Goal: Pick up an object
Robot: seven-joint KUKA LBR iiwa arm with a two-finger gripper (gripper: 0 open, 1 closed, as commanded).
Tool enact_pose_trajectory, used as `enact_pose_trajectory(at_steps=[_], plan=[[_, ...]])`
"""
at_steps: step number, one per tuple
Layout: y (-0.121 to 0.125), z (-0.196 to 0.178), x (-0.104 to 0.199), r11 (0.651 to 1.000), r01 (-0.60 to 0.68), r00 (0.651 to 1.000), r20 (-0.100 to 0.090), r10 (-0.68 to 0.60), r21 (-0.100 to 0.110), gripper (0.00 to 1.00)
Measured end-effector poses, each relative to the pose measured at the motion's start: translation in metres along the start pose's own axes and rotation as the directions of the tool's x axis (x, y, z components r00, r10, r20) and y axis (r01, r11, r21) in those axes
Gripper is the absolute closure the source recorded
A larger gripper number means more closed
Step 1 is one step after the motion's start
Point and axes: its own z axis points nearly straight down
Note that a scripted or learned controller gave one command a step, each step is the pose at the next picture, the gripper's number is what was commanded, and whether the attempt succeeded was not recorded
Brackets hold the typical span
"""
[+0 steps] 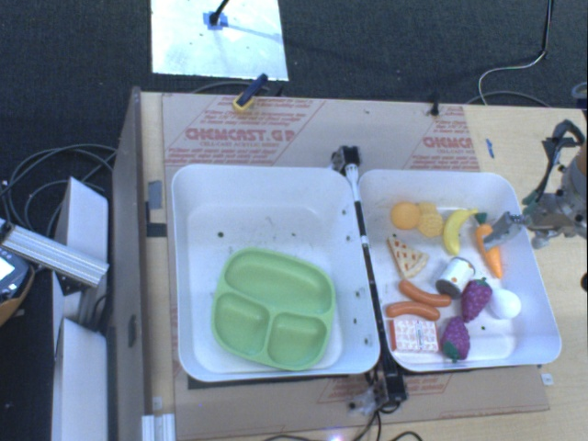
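Note:
The right bin (528, 200) holds several toy foods: an orange (405, 215), a banana (454, 230), a carrot (492, 254), a pizza slice (407, 257), a small can (456, 273), two sausages (418, 301), purple grapes (475, 298), a second purple bunch (455, 338), a white egg (505, 303) and a small red-and-white box (415, 336). My gripper (502, 231) reaches in from the right. It hangs over the bin's right side, just above the carrot's top end and beside the banana. Nothing shows in its grasp.
The left bin (197, 209) holds a green divided plate (273, 309). A black divider (363, 237) runs between the bins. Both bins rest on a cardboard sheet (276, 131), and a yellow-and-blue tool (249, 93) lies at its far edge.

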Motion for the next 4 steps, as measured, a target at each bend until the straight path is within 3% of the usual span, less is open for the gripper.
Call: enact_pose_trajectory(at_steps=[1, 2, 3, 4], plan=[[0.02, 0.131, 0.102, 1.0, 0.0, 1.0, -0.001, 0.0, -0.001, 0.0], [-0.042, 0.131, 0.122, 1.0, -0.002, 1.0, -0.001, 0.002, 0.001, 0.0], [0.041, 0.131, 0.121, 1.0, 0.001, 1.0, -0.001, -0.001, -0.001, 0.0], [0.102, 0.131, 0.117, 1.0, 0.002, 1.0, 0.0, -0.002, -0.002, 0.0]])
